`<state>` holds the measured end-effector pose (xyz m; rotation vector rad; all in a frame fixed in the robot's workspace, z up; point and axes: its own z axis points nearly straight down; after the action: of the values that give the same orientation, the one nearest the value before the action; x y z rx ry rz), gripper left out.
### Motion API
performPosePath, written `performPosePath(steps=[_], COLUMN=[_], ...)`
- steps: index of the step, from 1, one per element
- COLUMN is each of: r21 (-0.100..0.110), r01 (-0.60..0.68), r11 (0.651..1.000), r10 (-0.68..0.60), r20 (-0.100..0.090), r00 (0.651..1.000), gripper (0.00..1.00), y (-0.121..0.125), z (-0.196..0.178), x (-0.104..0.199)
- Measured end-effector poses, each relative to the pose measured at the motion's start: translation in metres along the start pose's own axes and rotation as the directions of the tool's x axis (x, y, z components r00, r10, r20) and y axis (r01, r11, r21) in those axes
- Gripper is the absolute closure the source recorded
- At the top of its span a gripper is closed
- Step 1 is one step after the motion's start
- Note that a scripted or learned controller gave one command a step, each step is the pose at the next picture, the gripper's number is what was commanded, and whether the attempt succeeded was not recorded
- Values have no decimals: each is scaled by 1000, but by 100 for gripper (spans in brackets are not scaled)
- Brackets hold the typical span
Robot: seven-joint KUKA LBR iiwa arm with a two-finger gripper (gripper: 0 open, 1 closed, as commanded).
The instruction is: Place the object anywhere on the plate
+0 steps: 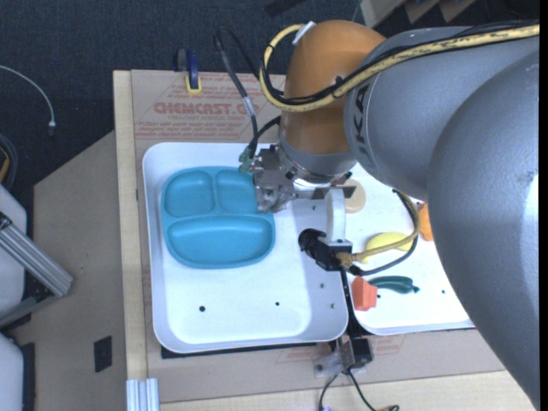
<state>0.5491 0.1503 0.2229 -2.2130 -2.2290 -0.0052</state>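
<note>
A blue plate (214, 221) with three compartments lies in the left white bin (240, 315), toward its far side. My gripper (267, 193) hangs over the plate's right rim, near the upper right compartment. I cannot make out anything held in it. In the right bin (428, 315), partly hidden by the arm, lie a yellow banana-shaped object (387, 243), an orange block (364, 294) and a teal object (396, 286).
A beige round item (354, 197) and an orange item (423, 221) sit farther back in the right bin, close under the arm. The big grey arm covers most of that bin. A cardboard sheet (197, 110) lies behind the bins.
</note>
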Motion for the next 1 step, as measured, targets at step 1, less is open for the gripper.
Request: performPosePath(steps=[1], r21=[0], r01=[0], r11=[1000], r10=[0], r20=[0], r00=[1000], gripper=[100], y=[12], z=[6], x=[61])
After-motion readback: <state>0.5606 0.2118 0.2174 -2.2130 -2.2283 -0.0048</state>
